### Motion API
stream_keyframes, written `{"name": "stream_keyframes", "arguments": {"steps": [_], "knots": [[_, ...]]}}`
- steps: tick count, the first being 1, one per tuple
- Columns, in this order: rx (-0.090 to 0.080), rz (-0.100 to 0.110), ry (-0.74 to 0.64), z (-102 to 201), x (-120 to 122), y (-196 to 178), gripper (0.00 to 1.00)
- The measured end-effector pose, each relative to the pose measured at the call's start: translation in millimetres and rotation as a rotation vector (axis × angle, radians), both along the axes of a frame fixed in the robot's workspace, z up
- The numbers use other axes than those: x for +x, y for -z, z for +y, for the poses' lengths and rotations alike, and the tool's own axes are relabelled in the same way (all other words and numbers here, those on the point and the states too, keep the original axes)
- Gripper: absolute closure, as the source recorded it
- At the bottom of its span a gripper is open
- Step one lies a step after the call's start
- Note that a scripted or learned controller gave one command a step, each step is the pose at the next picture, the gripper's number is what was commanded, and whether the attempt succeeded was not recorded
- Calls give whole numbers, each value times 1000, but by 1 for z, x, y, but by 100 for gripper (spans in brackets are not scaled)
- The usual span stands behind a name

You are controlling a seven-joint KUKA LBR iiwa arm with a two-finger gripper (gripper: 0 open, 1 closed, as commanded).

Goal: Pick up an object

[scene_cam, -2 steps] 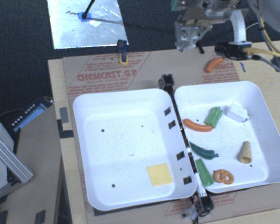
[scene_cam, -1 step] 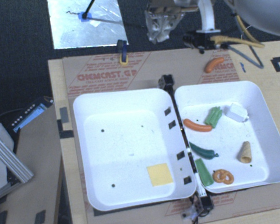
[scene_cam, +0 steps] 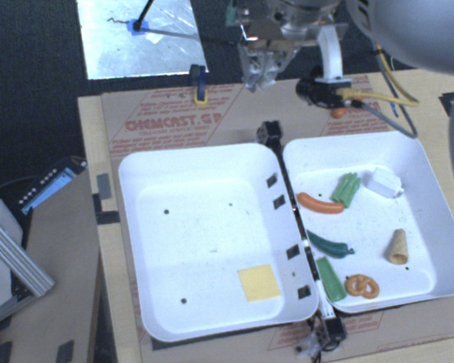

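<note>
My gripper (scene_cam: 260,72) hangs high above the bench, over the back edge beyond the two bins, with nothing between its fingers. The right bin (scene_cam: 441,216) holds an orange sausage (scene_cam: 320,203), a light green ridged piece (scene_cam: 346,188), a white block (scene_cam: 382,183), a dark green pepper (scene_cam: 328,244), a green pod (scene_cam: 330,278), a pretzel (scene_cam: 362,286) and a tan cone (scene_cam: 397,247). A yellow square slice (scene_cam: 260,283) lies in the left bin (scene_cam: 146,227) near its front right corner.
A black divider with clips (scene_cam: 283,202) runs between the bins. A yellow and blue clamp (scene_cam: 198,86) stands on the cardboard behind the left bin. A silver sheet (scene_cam: 139,31) lies at the back left. A grey rail (scene_cam: 6,253) sits off the bench's left side.
</note>
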State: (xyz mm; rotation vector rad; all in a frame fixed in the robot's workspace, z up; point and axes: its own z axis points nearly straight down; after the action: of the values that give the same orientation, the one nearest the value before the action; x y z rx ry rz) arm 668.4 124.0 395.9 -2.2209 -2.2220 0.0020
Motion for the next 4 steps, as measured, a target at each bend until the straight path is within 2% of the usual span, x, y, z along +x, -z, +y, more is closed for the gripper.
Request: {"name": "stream_keyframes", "arguments": {"steps": [1, 2, 3, 4], "knots": [[6, -7, -11, 85, -1, -37, 100], [2, -2, -6, 101, 0, -24, 100], [1, 0, -5, 110, 0, 10, 100], [0, -1, -3, 110, 0, 28, 100]]}}
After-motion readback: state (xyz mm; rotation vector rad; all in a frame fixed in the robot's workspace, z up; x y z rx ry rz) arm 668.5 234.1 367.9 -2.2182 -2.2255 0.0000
